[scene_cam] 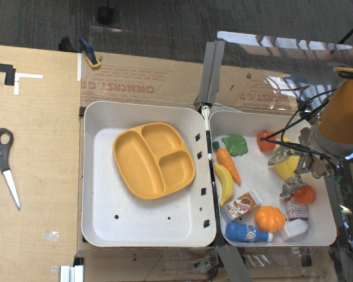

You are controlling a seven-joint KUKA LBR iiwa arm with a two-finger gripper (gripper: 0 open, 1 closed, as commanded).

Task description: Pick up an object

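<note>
From the camera view, the arm reaches in from the right over the right-hand bin [323, 235], and its end effector [294, 176] hangs low among the clutter there, just above a small red-orange tomato-like piece [306, 194] and close beside a yellow object [287, 165] that sits partly under the metal fingers. Whether the end effector is released or clenched I cannot tell; cables and the wrist body cross it, and nothing can be made out between the tips. The candidates for picking all lie in this bin: a green leafy piece [236, 144] near the back wall, a carrot [229, 164] lying aslant beside it, a banana [224, 182] just in front of the carrot along the divider, a small printed carton [240, 206], an orange pumpkin-shaped toy [270, 218], a blue bottle [249, 234] on its side against the front wall, and a white-and-red packet [295, 219] near the right wall. The left-hand bin [95, 180] holds a yellow divided plate [154, 159], and scissors [4, 161] lie on the tabletop well to the left. These look like light, hollow plastic play foods, stiff and rather slick, so rounded ones such as the tomato would likely roll or squirt out of a pinch; closing across its widest middle seems safest, while the carrot or banana would be better taken across the narrow body midway along.
</note>
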